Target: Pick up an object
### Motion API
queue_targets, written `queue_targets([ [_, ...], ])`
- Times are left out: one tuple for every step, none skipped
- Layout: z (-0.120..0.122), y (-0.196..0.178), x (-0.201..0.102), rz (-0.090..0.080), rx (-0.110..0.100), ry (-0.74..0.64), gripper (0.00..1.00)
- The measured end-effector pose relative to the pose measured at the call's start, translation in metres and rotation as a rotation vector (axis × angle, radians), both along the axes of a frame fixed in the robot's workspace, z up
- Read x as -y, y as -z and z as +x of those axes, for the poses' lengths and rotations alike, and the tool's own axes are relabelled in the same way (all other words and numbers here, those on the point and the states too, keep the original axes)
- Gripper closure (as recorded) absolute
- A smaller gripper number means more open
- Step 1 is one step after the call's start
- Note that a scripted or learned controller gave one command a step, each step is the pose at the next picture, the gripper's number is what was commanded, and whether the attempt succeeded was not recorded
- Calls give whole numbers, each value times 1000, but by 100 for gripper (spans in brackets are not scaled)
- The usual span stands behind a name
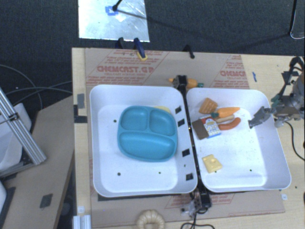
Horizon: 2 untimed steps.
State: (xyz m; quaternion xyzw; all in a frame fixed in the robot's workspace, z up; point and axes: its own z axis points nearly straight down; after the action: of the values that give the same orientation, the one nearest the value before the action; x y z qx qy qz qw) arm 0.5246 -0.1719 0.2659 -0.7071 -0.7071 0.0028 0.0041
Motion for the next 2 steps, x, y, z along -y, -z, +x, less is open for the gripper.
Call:
queue_targets([
  [2,-6,0,-2,11,-3,0],
  [4,36,4,-2,9,-1,0],
])
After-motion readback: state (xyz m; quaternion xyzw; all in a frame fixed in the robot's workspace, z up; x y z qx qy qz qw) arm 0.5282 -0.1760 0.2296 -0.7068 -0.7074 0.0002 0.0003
